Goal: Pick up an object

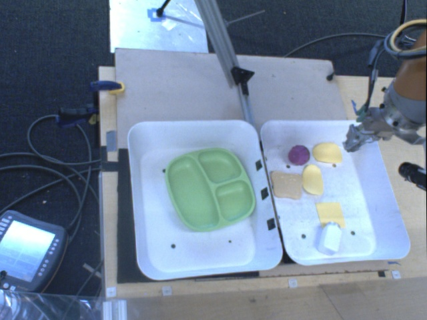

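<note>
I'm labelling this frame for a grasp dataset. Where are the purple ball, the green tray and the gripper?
purple ball [298, 155]: camera view, its middle.
green tray [189, 195]: camera view, floor of its large compartment.
gripper [349, 144]: camera view, at its tip, over the right bin's far edge.

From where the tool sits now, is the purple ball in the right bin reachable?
Probably yes. The tool hovers at the right bin's far right side, and the purple ball lies uncovered nearby; only a yellow piece lies between them, low enough to pass over.
</note>
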`<state>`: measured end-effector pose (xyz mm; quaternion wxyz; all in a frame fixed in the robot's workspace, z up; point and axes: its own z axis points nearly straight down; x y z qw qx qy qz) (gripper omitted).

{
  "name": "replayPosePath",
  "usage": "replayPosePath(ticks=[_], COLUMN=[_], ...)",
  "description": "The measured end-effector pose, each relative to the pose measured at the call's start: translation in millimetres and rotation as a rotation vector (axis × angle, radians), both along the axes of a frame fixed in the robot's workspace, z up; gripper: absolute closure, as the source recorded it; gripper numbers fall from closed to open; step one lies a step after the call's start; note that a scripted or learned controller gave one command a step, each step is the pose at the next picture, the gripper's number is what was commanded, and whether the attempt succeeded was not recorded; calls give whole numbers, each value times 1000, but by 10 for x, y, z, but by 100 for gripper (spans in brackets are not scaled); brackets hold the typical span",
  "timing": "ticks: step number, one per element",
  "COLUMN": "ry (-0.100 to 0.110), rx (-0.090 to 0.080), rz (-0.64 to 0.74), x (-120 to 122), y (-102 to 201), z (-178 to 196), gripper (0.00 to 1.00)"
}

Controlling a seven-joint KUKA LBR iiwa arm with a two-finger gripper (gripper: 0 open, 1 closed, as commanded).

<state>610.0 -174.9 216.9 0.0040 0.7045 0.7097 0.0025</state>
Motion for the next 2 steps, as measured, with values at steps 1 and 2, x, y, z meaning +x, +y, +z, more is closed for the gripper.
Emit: replayPosePath(ticks=[1, 2], ry=[2, 8], rx=[1, 4], rz=[0, 4], x=[36, 149], y=[15, 611], z=[443, 322], gripper=[100, 100])
